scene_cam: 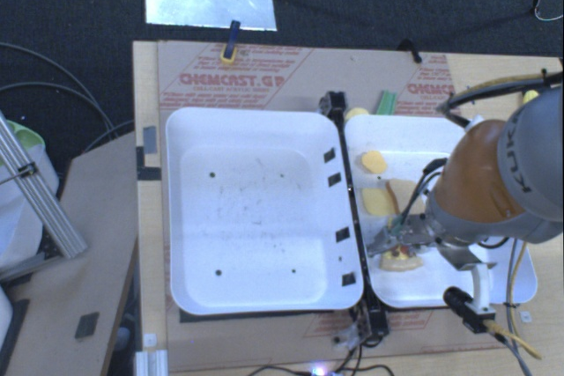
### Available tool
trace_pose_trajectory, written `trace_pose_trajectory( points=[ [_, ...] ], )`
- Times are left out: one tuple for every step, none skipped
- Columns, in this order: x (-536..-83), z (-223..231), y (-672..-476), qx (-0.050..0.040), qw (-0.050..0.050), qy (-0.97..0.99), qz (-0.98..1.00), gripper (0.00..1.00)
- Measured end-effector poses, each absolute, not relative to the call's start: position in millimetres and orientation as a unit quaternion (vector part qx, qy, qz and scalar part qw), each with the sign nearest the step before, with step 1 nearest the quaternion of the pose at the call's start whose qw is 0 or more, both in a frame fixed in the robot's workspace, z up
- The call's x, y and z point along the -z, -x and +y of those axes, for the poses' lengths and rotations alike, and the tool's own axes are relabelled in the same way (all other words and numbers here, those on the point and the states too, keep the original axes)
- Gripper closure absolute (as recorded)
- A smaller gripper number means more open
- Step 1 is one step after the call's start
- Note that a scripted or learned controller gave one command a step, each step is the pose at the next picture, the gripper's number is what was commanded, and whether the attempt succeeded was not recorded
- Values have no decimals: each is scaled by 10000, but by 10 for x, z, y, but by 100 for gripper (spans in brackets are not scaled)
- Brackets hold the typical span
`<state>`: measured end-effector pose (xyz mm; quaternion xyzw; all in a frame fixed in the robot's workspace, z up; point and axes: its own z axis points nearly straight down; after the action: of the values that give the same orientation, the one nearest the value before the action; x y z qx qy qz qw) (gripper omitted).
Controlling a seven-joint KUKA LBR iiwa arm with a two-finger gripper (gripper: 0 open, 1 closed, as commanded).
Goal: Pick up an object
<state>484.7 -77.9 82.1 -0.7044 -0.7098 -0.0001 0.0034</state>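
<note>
The arm [493,180] is reaching in from the right and is bending low over the right bin [414,129], because all the loose things are lying there. The left bin [256,216] beside it is showing only its white floor with some small marks.

The gripper [397,240] is pointing down toward the near part of the right bin. It is hanging just over a pale object with red and yellow marks [401,260], or maybe touching it; I cannot tell which. I also cannot tell how the hand is standing, because the wrist and some cables are covering it, so I am not saying that anything is being held.

Three yellow things are lying further back. One yellow block [379,202] is just beside the gripper, a round yellow piece [374,161] is sitting behind it, and another small yellow piece [356,114] is resting at the far rim near the divider.

In my judgement, the arm is trying for the pale object, since that one is nearest to it. The pick is not yet done.
</note>
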Motion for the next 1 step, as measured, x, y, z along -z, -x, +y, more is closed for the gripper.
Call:
trace_pose_trajectory(
  points=[
    [-946,-824,-4877,12,-8,7062,-7080,100]
  ],
)
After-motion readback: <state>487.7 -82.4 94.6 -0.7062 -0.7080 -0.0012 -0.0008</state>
